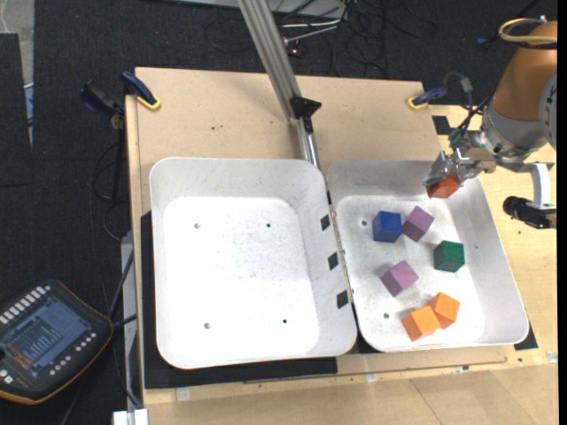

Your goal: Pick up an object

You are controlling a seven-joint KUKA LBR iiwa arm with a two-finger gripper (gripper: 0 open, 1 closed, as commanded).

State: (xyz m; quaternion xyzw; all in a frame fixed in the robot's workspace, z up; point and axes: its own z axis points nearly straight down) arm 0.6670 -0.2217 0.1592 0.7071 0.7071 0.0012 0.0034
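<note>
My gripper [446, 177] hangs over the far right corner of the right bin [500, 264], with a small red-orange block [443, 186] between its fingers, lifted above the bin floor. Lying in the same bin are a blue cube [386, 226], a purple cube [417, 223], a green cube [449, 256], a second purple cube [400, 277], and two orange cubes [421, 322] [446, 309] near the front.
The left bin [177, 193] sits beside the right one on the wooden bench. A metal pole [275, 51] slants across the back toward the gap between the bins. Clamps [137, 91] sit at the bench's back corners. A teach pendant [44, 339] lies at the lower left.
</note>
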